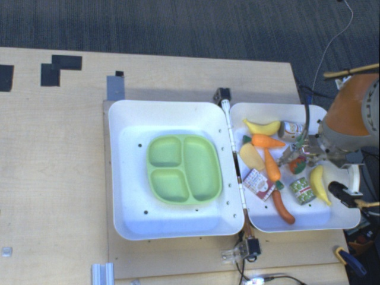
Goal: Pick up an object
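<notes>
Two shallow white plastic bins side by side on a pale wooden bench (53,159). Left bin (127,177) in the middle of the frame, holding a light green divided plastic plate (185,168) with three compartments. Right bin (338,217) at the right of the frame, packed with toy food: a yellow plastic banana (263,126) near its top, an orange toy carrot (267,141) just below that, a second orange carrot (272,167) running down from it, a pale yellow pear-shaped piece (251,157) to their left, a small red-and-white printed packet (257,182) lower down, a reddish-orange sausage shape (283,207) near the bottom, a small green-and-white carton (302,190), and another yellow banana (321,184) toward the right. Grey arm with orange band (350,108) coming in from the right edge, two-finger gripper (297,157) down among the items in the middle of the right bin. Can't tell whether open or closed, too cluttered there.
</notes>
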Controlling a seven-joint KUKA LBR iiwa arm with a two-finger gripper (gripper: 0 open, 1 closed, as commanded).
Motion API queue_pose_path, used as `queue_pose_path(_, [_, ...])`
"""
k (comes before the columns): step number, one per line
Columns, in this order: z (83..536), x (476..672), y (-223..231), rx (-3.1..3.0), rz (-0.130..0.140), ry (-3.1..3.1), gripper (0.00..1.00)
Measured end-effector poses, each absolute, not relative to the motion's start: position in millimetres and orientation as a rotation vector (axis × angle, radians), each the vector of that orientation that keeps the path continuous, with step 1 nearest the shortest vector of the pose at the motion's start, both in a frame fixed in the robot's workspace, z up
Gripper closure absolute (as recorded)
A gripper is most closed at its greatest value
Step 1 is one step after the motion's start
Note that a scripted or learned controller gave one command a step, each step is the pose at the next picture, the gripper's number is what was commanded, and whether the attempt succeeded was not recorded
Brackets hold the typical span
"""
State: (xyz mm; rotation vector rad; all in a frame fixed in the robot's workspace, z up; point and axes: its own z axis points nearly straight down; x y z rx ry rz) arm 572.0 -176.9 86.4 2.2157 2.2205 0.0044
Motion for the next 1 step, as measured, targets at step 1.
queue_pose_path(1, [98.9, 574.6, -176.9, 2.21, 0.011, 2.218, 1.0])
